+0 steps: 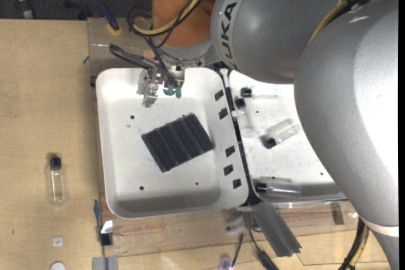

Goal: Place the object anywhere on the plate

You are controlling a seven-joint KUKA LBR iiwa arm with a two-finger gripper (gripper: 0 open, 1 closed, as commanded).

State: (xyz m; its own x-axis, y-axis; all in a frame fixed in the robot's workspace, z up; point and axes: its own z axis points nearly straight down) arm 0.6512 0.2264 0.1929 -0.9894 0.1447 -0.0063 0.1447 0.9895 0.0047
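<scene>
From above, the grey arm point(304, 28) reaches in from the right and covers much of the right bin point(297, 161), its orange band point(180, 0) sitting over the far edge of the left bin point(120, 193). The gripper point(158, 86) hangs over the far part of the left bin, near its back wall, fingers pointing down. Something small and green point(175, 92) shows right at the fingertips, but how far the fingers are apart, and whether they have hold of it, cannot be told from here. A dark ribbed plate point(177, 141) lies tilted in the middle of the left bin, nearer the camera than the gripper and apart from it. In the right bin a few clear tubes with dark caps lie scattered: one point(278, 135) near the middle, one point(253, 95) toward the back, one point(275, 187) by the front edge. Another clear tube point(57, 179) lies on the wooden bench point(44, 85), well to the left of both bins
</scene>
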